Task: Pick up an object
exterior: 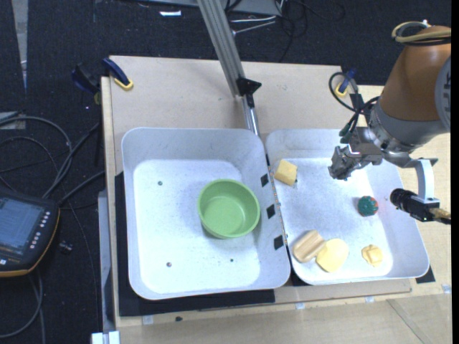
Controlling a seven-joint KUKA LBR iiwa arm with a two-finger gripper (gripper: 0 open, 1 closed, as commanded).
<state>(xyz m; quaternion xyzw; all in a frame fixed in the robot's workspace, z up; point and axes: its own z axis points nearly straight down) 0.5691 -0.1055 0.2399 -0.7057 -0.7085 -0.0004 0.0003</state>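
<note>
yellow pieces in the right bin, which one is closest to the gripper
The yellow block by the divider, in the bin's upper left part. It sits level with the gripper, alone, while the other three yellow pieces cluster along the near edge.

Open floor around green bowl [229,208]

The arm [419,84] reaches in from the right, gripper [343,167] pointing down.

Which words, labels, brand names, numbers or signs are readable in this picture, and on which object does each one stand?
None can be read.
The black handheld pendant with a lit screen on the floor: its screen content is too small and blurred to read.
The green plastic bowl, the yellow foam cube, the small dark green ball and the two shallow white bins carry no visible text.
</note>
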